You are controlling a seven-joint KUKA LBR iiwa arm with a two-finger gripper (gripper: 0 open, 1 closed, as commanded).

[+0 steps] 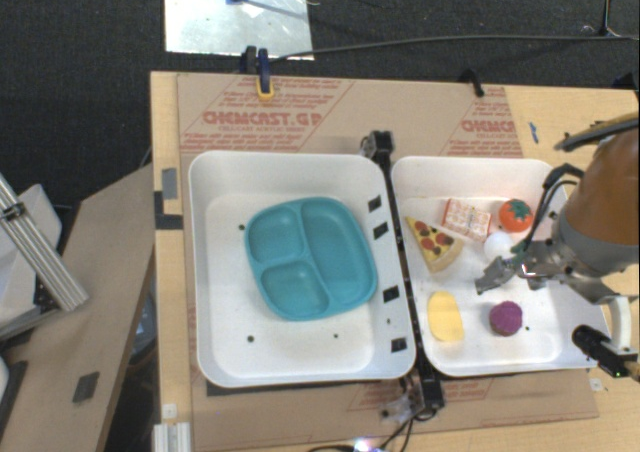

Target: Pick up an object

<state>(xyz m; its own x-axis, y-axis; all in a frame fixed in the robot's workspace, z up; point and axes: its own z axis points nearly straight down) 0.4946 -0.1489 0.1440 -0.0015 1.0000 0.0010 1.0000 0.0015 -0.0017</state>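
The right bin (470,166) holds several toy foods. A pizza slice (433,243) lies at its left, with a pink wafer block (466,217) and a red tomato (516,214) behind it. A white egg (497,243) sits mid-bin. A yellow piece (446,317) and a purple plum (506,317) lie toward the front. My gripper (503,273) hangs low over the middle of this bin, just in front of the white egg and behind the purple plum. Nothing is visibly held in it.
The left bin (290,162) carries a teal divided plate (310,257). The arm's grey body with its orange band (605,205) covers the right bin's right side. Black clips (385,240) line the seam between the bins.
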